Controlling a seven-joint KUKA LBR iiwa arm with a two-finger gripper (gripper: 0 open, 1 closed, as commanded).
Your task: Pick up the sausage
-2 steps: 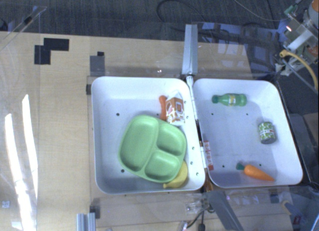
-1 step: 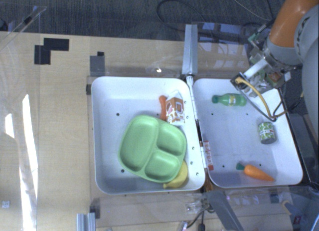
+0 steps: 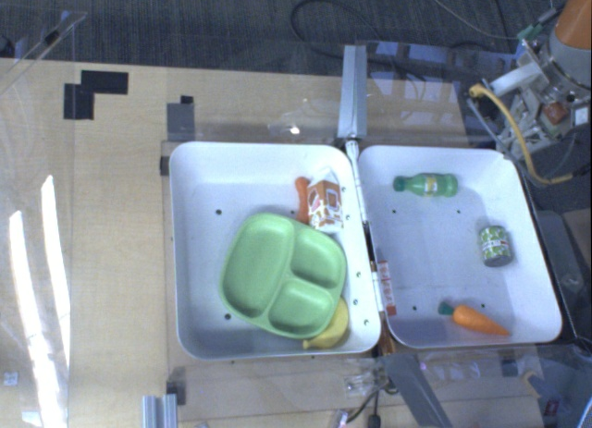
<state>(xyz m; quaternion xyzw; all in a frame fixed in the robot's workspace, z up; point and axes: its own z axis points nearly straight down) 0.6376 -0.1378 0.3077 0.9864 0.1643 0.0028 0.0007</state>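
Camera view, left to right: we see the left bin (image 3: 190,232) holding a green divided plate (image 3: 285,274) with a banana (image 3: 331,329) tucked under its lower edge. The sausage (image 3: 302,197) lies above the plate, partly hidden by a small carton (image 3: 325,204) touching it, so we judge a crowded grasp. The right bin (image 3: 527,223) holds a bottle (image 3: 425,185), can (image 3: 496,245) and carrot (image 3: 474,320). Our arm (image 3: 555,66) sits well away at upper right.

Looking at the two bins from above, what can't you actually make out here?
- Sausage: partly covered by the small carton in the left bin.
- Yellow item: mostly under the green tray; identity unclear.
- Arm: cut off by the camera view's top right corner, its jaws unclear among cables.
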